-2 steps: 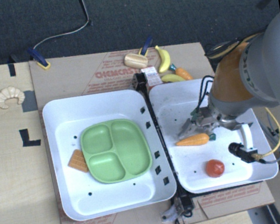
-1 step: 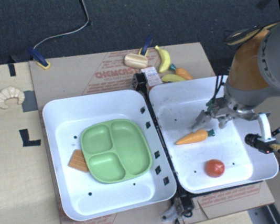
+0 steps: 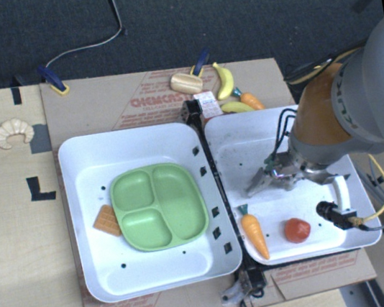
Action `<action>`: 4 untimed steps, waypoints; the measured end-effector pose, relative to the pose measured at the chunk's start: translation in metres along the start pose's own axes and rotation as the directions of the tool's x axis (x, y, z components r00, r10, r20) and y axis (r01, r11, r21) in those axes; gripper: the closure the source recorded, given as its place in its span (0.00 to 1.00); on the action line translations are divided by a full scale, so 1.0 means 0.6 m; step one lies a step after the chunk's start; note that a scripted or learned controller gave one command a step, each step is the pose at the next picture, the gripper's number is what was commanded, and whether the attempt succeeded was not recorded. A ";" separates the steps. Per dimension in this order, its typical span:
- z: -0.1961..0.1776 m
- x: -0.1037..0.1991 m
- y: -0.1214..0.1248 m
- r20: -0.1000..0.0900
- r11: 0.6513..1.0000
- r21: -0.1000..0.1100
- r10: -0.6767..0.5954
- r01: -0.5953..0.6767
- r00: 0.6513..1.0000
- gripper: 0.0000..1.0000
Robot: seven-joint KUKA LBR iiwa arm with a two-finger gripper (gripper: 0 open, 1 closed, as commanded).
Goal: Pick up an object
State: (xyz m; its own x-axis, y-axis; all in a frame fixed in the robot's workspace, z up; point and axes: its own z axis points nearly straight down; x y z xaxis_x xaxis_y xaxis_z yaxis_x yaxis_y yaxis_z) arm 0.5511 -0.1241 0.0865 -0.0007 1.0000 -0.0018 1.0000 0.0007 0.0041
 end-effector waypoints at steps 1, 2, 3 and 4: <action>-0.109 -0.162 0.034 0.001 1.000 0.004 0.001 -0.001 1.000 0.00; -0.103 -0.046 0.015 -0.002 1.000 0.005 -0.001 0.001 1.000 0.00; -0.227 0.125 -0.094 -0.003 1.000 0.006 -0.002 0.002 1.000 0.00; -0.006 0.046 -0.082 -0.002 1.000 0.005 0.001 -0.001 1.000 0.00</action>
State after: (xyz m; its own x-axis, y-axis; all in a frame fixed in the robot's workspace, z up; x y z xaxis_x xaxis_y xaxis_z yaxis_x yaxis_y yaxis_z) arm 0.5020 -0.0965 0.0897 0.0003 1.0000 0.0000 1.0000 -0.0003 -0.0008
